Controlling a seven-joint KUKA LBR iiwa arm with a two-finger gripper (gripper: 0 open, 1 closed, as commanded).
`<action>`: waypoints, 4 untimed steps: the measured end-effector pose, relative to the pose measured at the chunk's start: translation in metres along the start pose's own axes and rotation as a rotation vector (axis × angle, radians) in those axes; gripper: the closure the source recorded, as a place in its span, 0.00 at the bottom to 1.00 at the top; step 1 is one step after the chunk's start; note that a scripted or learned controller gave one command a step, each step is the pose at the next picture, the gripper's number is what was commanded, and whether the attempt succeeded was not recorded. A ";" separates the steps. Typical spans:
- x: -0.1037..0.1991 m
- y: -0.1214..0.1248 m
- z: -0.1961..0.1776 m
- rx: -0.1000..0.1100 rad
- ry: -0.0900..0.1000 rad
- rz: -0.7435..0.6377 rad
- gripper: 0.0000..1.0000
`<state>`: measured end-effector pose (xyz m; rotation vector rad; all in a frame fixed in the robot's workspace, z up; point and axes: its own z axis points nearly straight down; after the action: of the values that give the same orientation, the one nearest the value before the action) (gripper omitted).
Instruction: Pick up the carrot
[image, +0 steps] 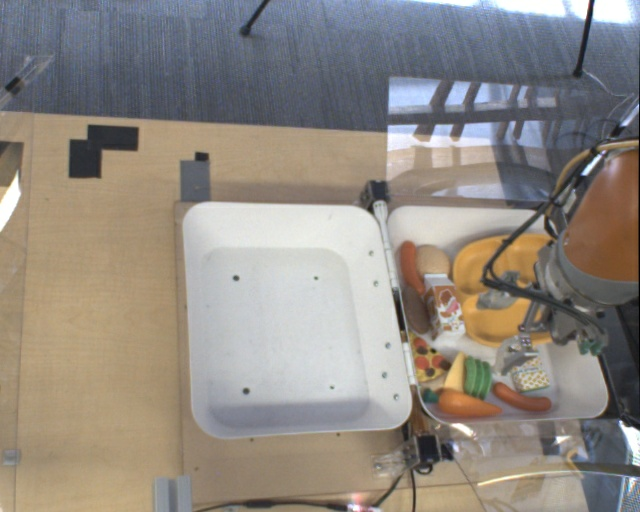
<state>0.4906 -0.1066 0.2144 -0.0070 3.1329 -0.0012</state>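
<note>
Although the right bin (590, 400) is crowded with toy food, the carrot (468, 404) is easy enough to spot: an orange, tapered piece lying on its side along the near wall, thick end toward the left bin (200, 300), tip pointing right. Just above it sit a green piece (478, 379) and a yellow wedge (456, 374), and a red sausage-like piece (522, 399) lies just beyond its tip.

From where I stand it looks like hard moulded plastic, so I'd expect it to be light, stiff and rather slick, with a rounded body that could roll or squirt out of a pinch. The safest hold, to my eye, is across the thick middle, fingers closing from the near and far sides (the near wall leaves little room there, which may be the snag).

The arm comes in from the right, its orange band (605, 225) bulking over the bin's far corner and the grey wrist angled downward and to the left. The gripper (520, 350) hangs over the middle of the bin, above a small patterned block (531, 378) and near the yellow plates (500, 290), up and to the right of the carrot, not on it. Its fingers are too small and cluttered for me to judge.
</note>
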 end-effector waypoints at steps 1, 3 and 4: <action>-0.072 -0.050 0.089 -0.001 0.004 -0.144 0.00; -0.100 -0.086 0.100 -0.008 -0.041 -0.168 1.00; -0.089 0.008 0.089 0.003 -0.006 -0.097 1.00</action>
<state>0.5803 -0.0978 0.1263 -0.1585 3.1229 -0.0060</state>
